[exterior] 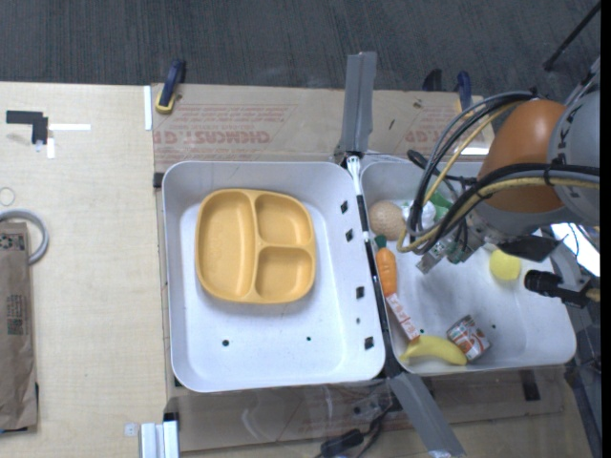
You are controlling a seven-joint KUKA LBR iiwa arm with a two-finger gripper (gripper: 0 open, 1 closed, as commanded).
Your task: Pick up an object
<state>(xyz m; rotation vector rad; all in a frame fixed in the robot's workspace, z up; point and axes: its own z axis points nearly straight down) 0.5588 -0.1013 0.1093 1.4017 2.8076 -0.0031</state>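
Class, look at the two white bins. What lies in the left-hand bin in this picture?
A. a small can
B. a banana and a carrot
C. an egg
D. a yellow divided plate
D: the yellow divided plate lies alone in the left bin, while the banana, carrot, can and egg are in the right bin.

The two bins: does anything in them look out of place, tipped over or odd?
Only a little. In the right bin, the can lies on its side near the banana, and the carrot rests against the divider wall. The plate sits flat in the left bin.
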